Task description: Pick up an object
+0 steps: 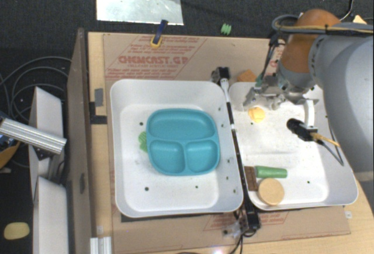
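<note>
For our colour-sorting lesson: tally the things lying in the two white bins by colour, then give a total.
Blue: 1 (divided tray)
Green: 2 (scrap beside the tray, cylinder)
Yellow: 1 (lump)
Tan: 1 (disc)
Brown: 1 (block)
Total: 6
Orange piece at the right bin's far rim: unclear whether inside, not counted.

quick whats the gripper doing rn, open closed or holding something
gripper: cannot be told from this view; it sits close by the yellow object
</note>
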`<move>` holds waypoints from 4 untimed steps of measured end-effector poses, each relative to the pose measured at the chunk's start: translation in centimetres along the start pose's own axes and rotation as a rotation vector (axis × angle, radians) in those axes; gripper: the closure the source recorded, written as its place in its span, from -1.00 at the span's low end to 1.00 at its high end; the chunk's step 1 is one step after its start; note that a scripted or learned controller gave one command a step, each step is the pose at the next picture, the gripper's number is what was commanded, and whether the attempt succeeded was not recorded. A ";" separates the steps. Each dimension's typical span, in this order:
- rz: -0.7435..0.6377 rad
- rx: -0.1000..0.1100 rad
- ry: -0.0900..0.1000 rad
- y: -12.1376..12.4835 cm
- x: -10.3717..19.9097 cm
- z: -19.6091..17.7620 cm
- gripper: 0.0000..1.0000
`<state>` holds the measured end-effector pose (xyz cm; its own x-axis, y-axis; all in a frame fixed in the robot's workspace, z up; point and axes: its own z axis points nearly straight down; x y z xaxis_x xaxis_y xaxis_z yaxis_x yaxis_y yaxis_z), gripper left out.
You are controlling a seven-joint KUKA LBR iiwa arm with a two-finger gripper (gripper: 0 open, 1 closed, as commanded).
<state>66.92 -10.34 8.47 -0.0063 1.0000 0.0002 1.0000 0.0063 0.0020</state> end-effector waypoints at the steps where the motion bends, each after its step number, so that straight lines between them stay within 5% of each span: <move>1: 0.001 0.000 -0.001 0.0 0.9 0.0 -1.00; 3: 0.006 0.002 -0.001 -2.0 1.8 -0.1 -1.00; 4: 0.004 -0.004 -0.002 -1.7 1.9 -1.3 1.00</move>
<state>65.20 -8.50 9.81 -0.0026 1.0000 -0.0013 1.0000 0.0027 0.0061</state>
